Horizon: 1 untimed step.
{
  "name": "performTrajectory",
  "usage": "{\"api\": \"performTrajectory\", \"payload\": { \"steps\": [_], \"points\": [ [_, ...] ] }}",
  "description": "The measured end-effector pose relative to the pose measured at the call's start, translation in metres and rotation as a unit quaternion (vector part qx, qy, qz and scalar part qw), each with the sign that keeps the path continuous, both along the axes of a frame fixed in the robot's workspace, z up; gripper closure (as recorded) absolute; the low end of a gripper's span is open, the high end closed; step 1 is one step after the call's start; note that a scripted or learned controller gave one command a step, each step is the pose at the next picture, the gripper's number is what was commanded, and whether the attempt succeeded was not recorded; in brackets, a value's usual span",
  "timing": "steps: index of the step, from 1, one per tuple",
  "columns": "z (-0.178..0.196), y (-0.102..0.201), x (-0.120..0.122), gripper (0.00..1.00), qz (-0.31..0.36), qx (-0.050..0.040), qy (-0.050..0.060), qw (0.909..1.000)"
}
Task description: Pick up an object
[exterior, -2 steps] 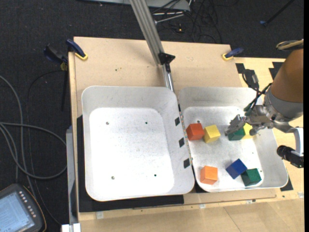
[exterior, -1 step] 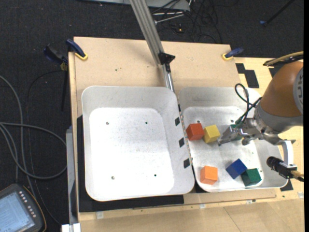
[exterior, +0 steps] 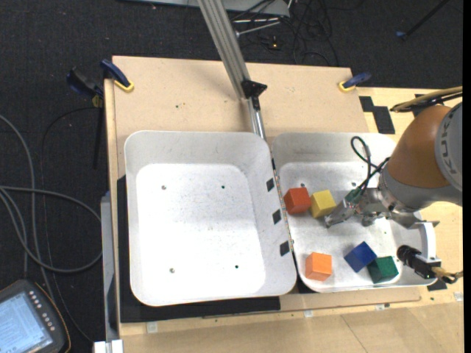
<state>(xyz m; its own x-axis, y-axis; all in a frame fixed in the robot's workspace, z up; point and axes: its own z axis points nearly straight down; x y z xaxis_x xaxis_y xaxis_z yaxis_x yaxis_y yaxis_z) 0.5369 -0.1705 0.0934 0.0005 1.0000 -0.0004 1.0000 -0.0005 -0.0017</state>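
Yellow block: the yellow block (exterior: 322, 204) lies in the right bin, just beside the gripper on the side away from the arm; I judge it the likeliest target, being the nearest object to the tips.
Red-orange block: the red-orange block (exterior: 297, 200) sits touching or almost touching the yellow one, on its far side from the gripper.
Orange block: the orange block (exterior: 319, 265) rests nearer the camera than the gripper, close to the bin's front rim, well apart from the pair.
Blue block: the blue block (exterior: 360, 256) lies just in front of the gripper, toward the camera.
Green block: the green block (exterior: 383, 269) touches the blue one, on its arm side, at the front rim.
Gripper: the gripper (exterior: 340, 215) is low over the bin floor, pointing toward the yellow block; nothing is seen between its fingers, and whether they are spread or pressed together I cannot tell.
Right bin: the right bin (exterior: 316, 153) holds all five blocks.
Left bin: the left bin (exterior: 195, 215) lies beyond the blocks from the gripper.
Step in hand: approach to a grasp, by my reading; no lift yet.
Next move: likely needs the tips set astride the yellow block without shoving it into its red-orange neighbour, then a close and a straight lift.
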Motion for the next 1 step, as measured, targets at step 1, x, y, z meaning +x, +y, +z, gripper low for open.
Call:
{"api": "performTrajectory", "payload": {
  "steps": [1],
  "points": [
    [0.012,-0.0002,0.001,1.0,0.0,-0.0001,-0.002,1.0]
  ]
}}
